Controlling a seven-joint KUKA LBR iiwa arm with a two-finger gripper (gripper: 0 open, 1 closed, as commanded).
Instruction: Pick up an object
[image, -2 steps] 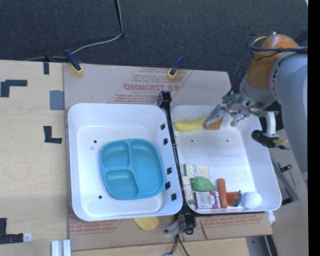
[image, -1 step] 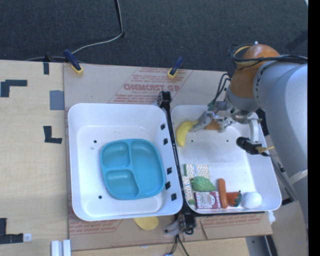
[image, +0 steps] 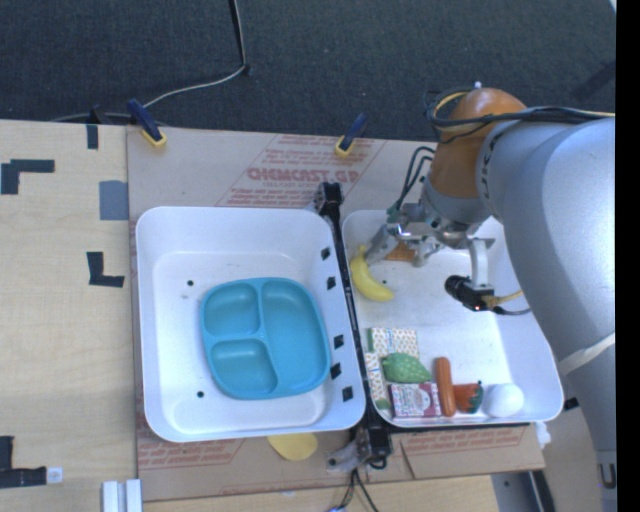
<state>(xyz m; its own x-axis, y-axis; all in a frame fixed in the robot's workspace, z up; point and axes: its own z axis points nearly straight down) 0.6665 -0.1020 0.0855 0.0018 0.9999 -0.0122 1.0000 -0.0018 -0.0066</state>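
White plastic bins are sitting side by side on the cardboard-covered counter (image: 250, 175), and I am reaching in from the right over the right bin (image: 520, 350). My claw (image: 400, 243) is hanging low at that bin's upper left part, just above and to the right of the banana (image: 371, 281); the picture is too blurred there for me to tell whether the claw is clenched or released. The banana is lying on the bin floor near the left wall, and nothing is showing between the claw's parts.

Along the near side of the same bin a patterned cloth (image: 392, 342) is lying under a green toy (image: 405, 367), with a small carton (image: 414, 400) just below it. Beside the carton a carrot (image: 445, 385) is resting, and a white ball (image: 503, 399) is sitting in the corner.

The left bin (image: 165, 330) is holding a blue divided tray (image: 265, 336). A yellow disc (image: 291, 445) is peeking out from under the left bin's near edge.
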